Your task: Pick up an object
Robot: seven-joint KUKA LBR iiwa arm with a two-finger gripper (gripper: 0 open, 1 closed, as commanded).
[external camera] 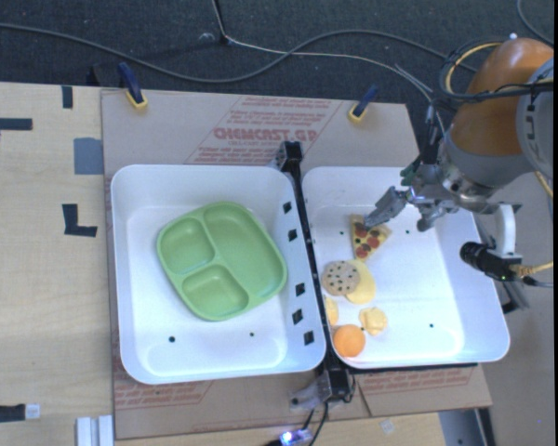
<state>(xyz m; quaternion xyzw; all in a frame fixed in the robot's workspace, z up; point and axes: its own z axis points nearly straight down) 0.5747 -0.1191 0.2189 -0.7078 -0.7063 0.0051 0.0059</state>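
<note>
Starting at the near edge, an orange ball was seen in the right bin, with a cookie and a pizza slice further up. The gripper was spread open just over the pizza slice, nothing gripped. A green divided tray was parked in the left bin. Cardboard was clamped underneath, dark carpet and cables beyond.
</note>
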